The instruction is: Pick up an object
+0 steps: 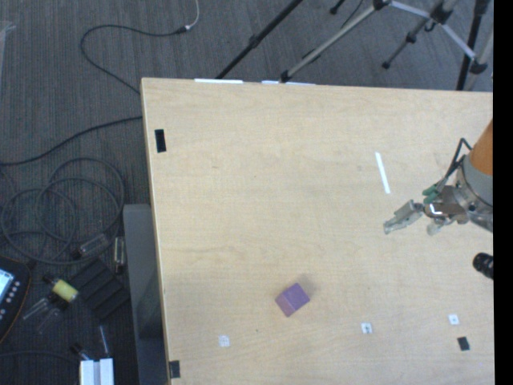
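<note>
I can read no brand, label or writing anywhere from here; the small marks on the board are too tiny to make out. What I have under the camera is a flat, pale wooden tabletop (264, 199) with a faint grain. No container on it is holding anything that I can see.

The task's thing, as far as I can judge, is 1 small purple block (292, 299), a matte cube shape sitting tilted on the board near its lower edge, a bit left of centre. It lies well apart from the gripper (409, 219), which hangs over the right side of the board at the end of the grey arm, with the orange band (485, 151) just showing at the frame's edge. I see 2 slim metallic fingers (398, 217) pointing left, spread a little apart with bare wood visible between them, so they grip nothing.

Above and left of the gripper lies 1 thin white strip (383, 172), flat on the wood. A small black tab (160, 140) sits near the board's left edge. Off the table, black cables (64, 207) loop over grey carpet, and tripod legs (385, 14) cross the top.
</note>
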Robot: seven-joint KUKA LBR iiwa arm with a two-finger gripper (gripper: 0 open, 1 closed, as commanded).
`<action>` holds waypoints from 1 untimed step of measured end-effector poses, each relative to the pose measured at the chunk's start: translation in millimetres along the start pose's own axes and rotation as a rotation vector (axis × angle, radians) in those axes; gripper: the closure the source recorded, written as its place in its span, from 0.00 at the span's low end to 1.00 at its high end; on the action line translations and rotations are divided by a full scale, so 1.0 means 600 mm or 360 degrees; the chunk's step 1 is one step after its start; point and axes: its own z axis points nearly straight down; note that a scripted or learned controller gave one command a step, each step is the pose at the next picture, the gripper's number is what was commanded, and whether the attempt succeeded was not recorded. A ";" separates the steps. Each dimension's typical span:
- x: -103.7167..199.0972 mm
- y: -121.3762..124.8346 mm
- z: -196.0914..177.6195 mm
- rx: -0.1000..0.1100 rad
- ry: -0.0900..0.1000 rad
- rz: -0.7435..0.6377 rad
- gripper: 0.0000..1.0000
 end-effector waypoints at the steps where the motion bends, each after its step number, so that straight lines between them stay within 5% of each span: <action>1: 0.130 -0.032 0.203 0.0004 0.0002 -0.0039 0.00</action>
